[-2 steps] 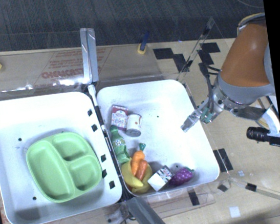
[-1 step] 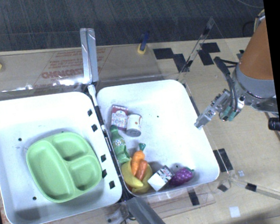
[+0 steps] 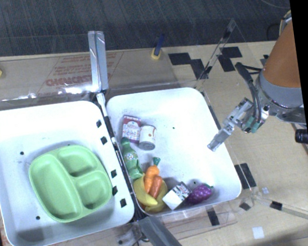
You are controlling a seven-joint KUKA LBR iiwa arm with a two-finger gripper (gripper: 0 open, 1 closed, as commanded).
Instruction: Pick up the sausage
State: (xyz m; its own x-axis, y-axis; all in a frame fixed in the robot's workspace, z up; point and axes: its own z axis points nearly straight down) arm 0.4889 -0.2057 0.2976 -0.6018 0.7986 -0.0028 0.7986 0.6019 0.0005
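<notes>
Camera view: pincer (image 3: 215, 143) hovering over right bin's (image 3: 195, 94) right edge, open or closed impossible to tell. Sausage (image 3: 131, 128), seemingly the reddish piece, well left of pincer, long axis roughly up-down in view. Right of pincer, tan surface (image 3: 276, 182); beyond, dark floor (image 3: 126, 4).

Faint reddish print on clear sheet (image 3: 70, 71) behind left bin (image 3: 1, 169), too blurred to read. Red-and-white label on can (image 3: 146, 136) and packet (image 3: 130, 128) in right bin (image 3: 198, 113), unreadable. Green bottle (image 3: 130, 158) label likewise illegible. No legible text, numbers or brands noted anywhere.
</notes>
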